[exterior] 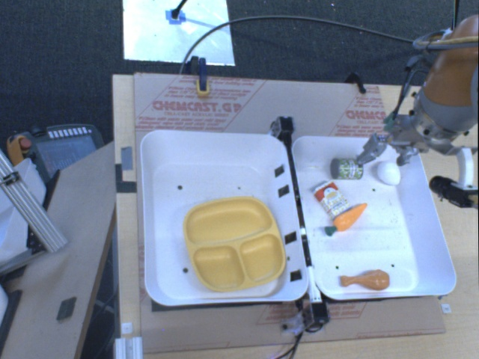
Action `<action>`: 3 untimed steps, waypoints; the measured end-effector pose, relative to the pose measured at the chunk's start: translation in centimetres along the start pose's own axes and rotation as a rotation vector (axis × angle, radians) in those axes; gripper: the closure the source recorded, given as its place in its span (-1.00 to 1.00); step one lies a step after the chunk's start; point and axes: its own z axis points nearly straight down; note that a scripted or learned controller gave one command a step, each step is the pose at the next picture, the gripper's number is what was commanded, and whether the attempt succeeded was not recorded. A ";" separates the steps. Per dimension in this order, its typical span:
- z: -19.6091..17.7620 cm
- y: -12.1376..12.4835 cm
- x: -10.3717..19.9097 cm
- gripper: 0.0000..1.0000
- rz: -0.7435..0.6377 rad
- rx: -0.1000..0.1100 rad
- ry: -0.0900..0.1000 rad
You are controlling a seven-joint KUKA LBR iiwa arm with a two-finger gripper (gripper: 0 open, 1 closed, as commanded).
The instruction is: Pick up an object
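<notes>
Claw (389,150) spread wide, holding nothing, just above white egg (388,173).

In the right bin lie a small green can (347,170) (on its side), a white egg (388,173), perhaps plastic.

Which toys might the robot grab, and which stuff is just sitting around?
For the job:
- gripper
- green can
- white egg
- small packet
- carrot
- chicken drumstick

Just lying about:
- yellow divided tray in the left bin
- clamp
- black cable
</notes>
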 end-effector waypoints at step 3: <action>9.9 0.2 0.2 -1.00 0.000 -0.009 -0.002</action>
